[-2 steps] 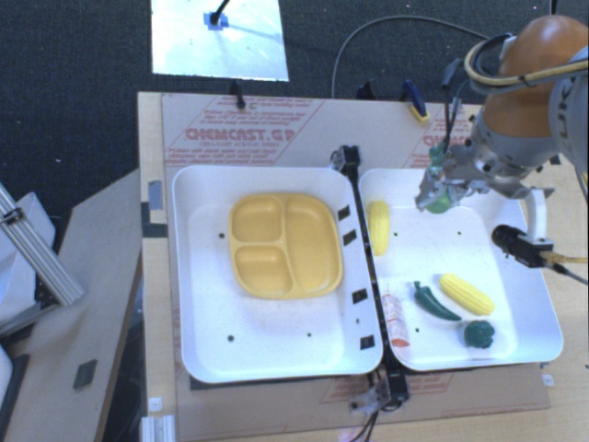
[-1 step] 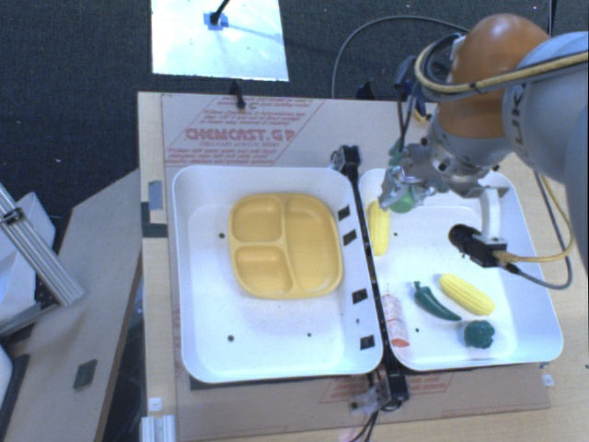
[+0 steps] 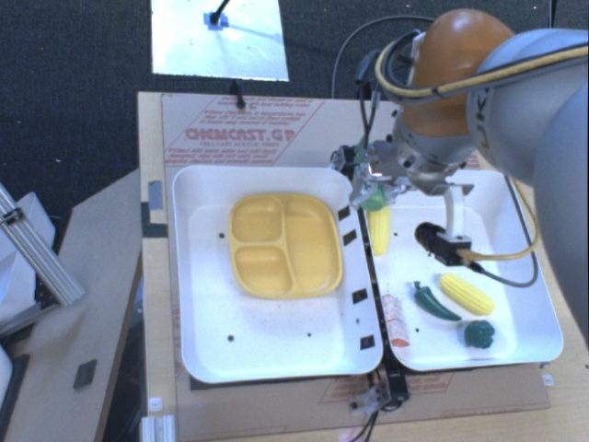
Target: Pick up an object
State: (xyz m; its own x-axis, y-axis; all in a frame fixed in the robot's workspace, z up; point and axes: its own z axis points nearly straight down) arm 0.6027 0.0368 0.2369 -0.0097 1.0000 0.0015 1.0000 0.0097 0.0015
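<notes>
- Table (image 3: 276, 122): a light wooden top is seen under both bins, with a printed protective sheet lying at its far side.
- Arm (image 3: 543, 99): the grey body with its orange band enters from the right and is hung over the far end of the right bin.
- Left bin (image 3: 207, 339): a shallow white bin is set touching the right bin along a shared middle edge marked with black tabs.
- Right bin (image 3: 529, 330): a shallow white bin is found holding the small items.
- Yellow tray (image 3: 281, 245): a divided plate with three compartments is laid flat in the left bin, toward its far half.
- End effector (image 3: 373, 194): it is positioned at the far left corner of the right bin, directly over the upper end of a corn cob; whether its fingers are apart or together cannot be told.
- Corn cob (image 3: 378, 233): a yellow cob is seen lengthwise beside the middle edge, its upper end touching or hidden by the end effector; a grasp cannot be confirmed.
- Second corn cob (image 3: 467, 294): it lies slantwise in the right bin, near the front.
- Green pepper (image 3: 433, 303): it lies just beside the second corn cob.
- Broccoli piece (image 3: 479, 333): it rests near the front right corner.
</notes>
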